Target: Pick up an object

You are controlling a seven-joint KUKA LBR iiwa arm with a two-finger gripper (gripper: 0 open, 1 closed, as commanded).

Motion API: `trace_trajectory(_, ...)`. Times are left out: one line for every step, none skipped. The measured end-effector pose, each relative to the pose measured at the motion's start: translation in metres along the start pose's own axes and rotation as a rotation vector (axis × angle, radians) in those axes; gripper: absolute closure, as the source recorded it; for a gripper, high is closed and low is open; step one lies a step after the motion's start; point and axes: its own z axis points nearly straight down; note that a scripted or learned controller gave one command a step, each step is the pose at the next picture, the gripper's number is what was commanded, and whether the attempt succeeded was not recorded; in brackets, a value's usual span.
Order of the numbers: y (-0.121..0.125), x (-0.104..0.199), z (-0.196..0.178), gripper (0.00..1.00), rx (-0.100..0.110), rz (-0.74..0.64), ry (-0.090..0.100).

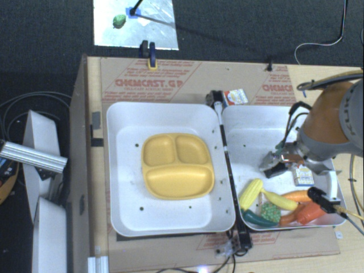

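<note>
Two shallow white bins sit side by side on the surface (170,75), which is covered with brown cardboard printed in red letters. The left bin (122,152) holds a yellow divided plate (177,166), lying flat near the middle with its two small compartments toward the far side and its one large compartment toward the near side. The right bin (250,124) has its toy food gathered along the near edge: a corn cob (251,193) tilted just beside the divider between the bins, a banana (278,200) lying next to it, a piece of broccoli (270,212) just in front of the banana, a dark green vegetable (259,221) against the near wall, and a carrot (297,196) and a red-orange piece (309,212) farther right, all crowded together and touching or nearly so. A small card or packet (303,177) lies just beyond the carrot. The grey arm with its orange band (324,112) comes in from the right and bends down over the right bin, and the jaws (275,166) hang low above the bare bin floor, just beyond the corn and the banana. I see nothing between them, and from here I cannot tell whether they are spread or pressed together. A small red and white packet (236,98) lies on the cardboard behind the bins.
</note>
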Motion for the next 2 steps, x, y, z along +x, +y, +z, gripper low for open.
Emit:
trace_trajectory(0.001, 0.000, -0.011, 1.00, -0.002, -0.001, 0.000)
trace_trajectory(0.018, 0.087, -0.101, 1.00, -0.004, -0.004, 0.001)
